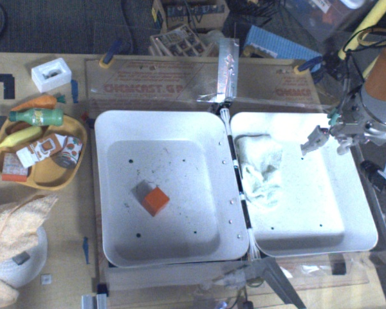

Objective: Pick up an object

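Observation:
An orange block [156,201] with a grey side lies in the left bin [116,134], a little left of that bin's middle. A crumpled white cloth [260,167] lies along the left side of the right bin [347,230]. My gripper [327,145] hangs over the upper right part of the right bin, to the right of the cloth and apart from it. Its two fingers stand spread, open, with nothing between them. The orange block is far to the gripper's left, across the divide between the bins.
A yellow bowl [51,176] with a green bottle, a banana and packets sits left of the bins. A white box [51,74] lies at the back left and a beige cloth [16,230] at the front left. Cables and boxes crowd the back edge.

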Motion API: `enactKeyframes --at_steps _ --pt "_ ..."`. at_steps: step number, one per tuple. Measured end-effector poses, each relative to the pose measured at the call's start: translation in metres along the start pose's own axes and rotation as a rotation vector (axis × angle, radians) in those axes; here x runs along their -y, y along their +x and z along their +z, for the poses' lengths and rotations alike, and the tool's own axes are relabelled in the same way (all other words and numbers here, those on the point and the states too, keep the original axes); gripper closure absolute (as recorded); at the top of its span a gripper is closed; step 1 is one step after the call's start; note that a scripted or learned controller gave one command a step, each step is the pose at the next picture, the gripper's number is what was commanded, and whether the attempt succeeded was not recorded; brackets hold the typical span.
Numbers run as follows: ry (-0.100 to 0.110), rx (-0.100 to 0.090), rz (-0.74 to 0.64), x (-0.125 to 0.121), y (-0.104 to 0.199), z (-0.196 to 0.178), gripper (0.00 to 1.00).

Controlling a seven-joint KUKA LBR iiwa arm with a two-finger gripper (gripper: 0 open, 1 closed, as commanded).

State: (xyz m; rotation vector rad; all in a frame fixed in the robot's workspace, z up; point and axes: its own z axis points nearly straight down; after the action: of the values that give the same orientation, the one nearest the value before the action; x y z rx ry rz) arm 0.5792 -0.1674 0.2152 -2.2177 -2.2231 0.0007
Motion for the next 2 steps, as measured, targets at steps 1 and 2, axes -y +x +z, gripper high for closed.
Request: enactKeyframes --at_steps 1,2 --pt "-0.005 0.002 0.057 -0.042 0.045 0.123 0.0" --pt "-0.005 0.003 -0.003 -0.042 -0.021 0.081 0.0"
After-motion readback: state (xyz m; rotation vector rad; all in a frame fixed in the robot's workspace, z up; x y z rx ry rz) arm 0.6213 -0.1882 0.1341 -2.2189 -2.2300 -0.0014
